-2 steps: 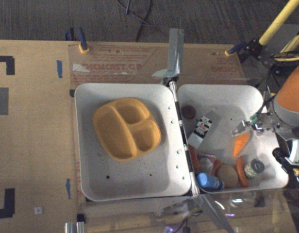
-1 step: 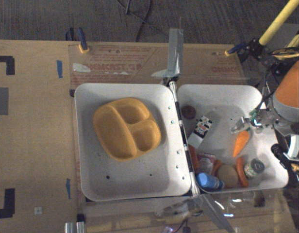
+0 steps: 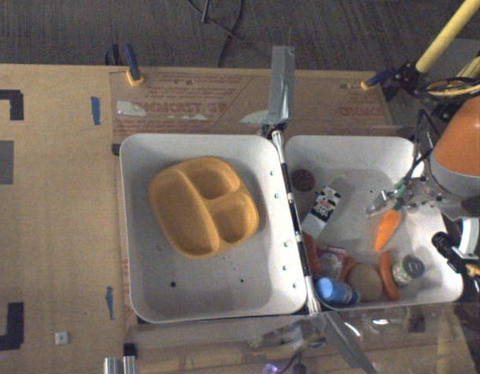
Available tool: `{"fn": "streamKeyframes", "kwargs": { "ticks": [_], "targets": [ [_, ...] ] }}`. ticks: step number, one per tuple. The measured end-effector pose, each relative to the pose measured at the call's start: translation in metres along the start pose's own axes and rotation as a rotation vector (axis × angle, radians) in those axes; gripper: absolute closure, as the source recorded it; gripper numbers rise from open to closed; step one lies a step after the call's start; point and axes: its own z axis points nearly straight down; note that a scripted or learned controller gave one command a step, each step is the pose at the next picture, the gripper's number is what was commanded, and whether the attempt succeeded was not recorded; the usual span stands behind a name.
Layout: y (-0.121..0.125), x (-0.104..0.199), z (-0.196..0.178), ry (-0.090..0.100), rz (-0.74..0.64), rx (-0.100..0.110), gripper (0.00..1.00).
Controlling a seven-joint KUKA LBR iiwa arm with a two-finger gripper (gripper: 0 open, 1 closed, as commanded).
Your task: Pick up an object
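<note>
Gripper [image 3: 390, 201] hangs over the right bin [image 3: 357, 148], tips just above the carrot [image 3: 387, 229], which lies mid-bin, slanted. Can't tell its grip state, too blurry. Carrot prob. light, stiff, smooth plastic: take it across the thick middle, w/ care for slip.

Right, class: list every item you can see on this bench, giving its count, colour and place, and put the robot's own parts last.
Bins: 2, white, side by side; left bin, right bin.
Divided tray: 1, yellow, in left bin.
Carrot: 1, orange, middle of right bin.
Carton: 1, white with black marks, right bin, near divider.
Disc: 1, dark brown, right bin's far-left corner.
Bottle: 1, blue-capped, right bin's near edge.
Arm: 1, grey with orange band, right.
End effector: 1, above carrot.
</note>
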Motion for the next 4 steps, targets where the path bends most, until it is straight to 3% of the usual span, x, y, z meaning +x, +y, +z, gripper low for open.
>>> {"fn": "streamKeyframes", "kwargs": {
  "ticks": [1,2,3,4],
  "targets": [
    [0.001,-0.012,-0.018,-0.023,0.010,-0.014,1.00],
    [0.002,-0.009,-0.018,-0.018,0.006,-0.013,0.00],
    [-0.026,-0.011,-0.003,0.011,0.002,-0.014,0.00],
    [-0.025,-0.020,-0.019,-0.010,0.010,-0.025,1.00]
  ]
}}
